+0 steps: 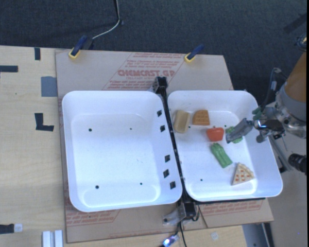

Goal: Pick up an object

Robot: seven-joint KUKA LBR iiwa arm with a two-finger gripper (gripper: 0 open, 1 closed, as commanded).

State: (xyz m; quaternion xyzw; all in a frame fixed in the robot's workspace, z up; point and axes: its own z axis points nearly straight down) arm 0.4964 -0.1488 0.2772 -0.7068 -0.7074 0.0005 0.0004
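Five items (215, 134) lie in the right bin (257, 192).

Arm (298, 86) cut off by right edge at 3 o'clock; most of body out of frame. Jaws: too small & blurred to tell open/closed. Small green thing (236, 138) under gripper (237, 131), partly covered, shape unclear. Cable (110, 14) cut off at top edge, 12 o'clock. Tabletop (20, 163) cut by left & bottom edges. Bottom clamp hardware (181, 216) at 6 o'clock blurred.

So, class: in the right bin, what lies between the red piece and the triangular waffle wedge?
In the camera view, a green piece lies slanted between the red piece and the wedge.
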